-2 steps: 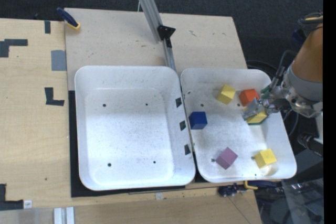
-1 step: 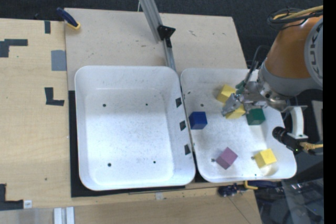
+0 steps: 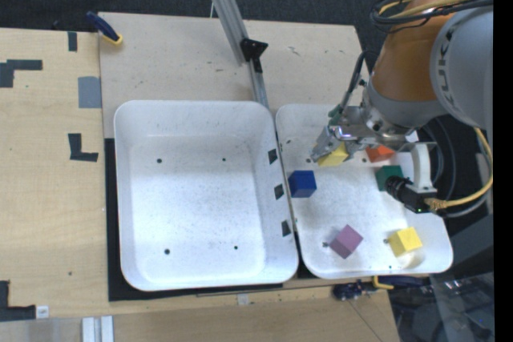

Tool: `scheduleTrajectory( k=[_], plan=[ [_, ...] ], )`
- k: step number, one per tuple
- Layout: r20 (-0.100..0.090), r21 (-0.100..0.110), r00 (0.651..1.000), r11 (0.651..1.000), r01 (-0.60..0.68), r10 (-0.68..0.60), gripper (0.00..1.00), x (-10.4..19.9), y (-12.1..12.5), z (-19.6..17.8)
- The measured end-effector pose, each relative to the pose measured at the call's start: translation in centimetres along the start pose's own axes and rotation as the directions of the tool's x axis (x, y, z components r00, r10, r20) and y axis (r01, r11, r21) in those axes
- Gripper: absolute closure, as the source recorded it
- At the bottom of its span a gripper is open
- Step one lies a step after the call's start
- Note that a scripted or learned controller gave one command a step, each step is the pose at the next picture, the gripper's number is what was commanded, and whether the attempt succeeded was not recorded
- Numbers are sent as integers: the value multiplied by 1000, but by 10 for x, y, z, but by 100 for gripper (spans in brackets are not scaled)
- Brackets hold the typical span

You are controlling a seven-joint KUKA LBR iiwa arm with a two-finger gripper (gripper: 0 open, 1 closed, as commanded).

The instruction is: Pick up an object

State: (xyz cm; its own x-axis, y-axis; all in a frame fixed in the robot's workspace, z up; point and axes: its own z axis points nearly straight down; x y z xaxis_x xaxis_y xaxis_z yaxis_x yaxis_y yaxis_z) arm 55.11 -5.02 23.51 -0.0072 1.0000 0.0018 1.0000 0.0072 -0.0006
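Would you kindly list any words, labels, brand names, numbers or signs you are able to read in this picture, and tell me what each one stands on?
"KU": dark letters running vertically on the grey robot arm casing, cut off at the picture's right side; probably the start of a brand name, the rest unreadable.
Nothing else is readable: the two shallow white plastic bins and the coloured blocks, such as the blue cube, bear no visible text.

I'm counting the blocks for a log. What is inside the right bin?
In the right bin: a blue cube, purple block, yellow cube, green block, an orange piece and a yellow piece at the gripper. The arm covers the bin's far right corner.
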Motion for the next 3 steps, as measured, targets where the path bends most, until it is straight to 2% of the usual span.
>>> scheduleTrajectory(
  k=[2, 3],
  plan=[
    [1, 2, 1000, 1000, 0, 0, 100, 108, 34, 19],
    [0, 1, 1000, 1000, -1, 1, 100, 151, 52, 19]
  ],
)
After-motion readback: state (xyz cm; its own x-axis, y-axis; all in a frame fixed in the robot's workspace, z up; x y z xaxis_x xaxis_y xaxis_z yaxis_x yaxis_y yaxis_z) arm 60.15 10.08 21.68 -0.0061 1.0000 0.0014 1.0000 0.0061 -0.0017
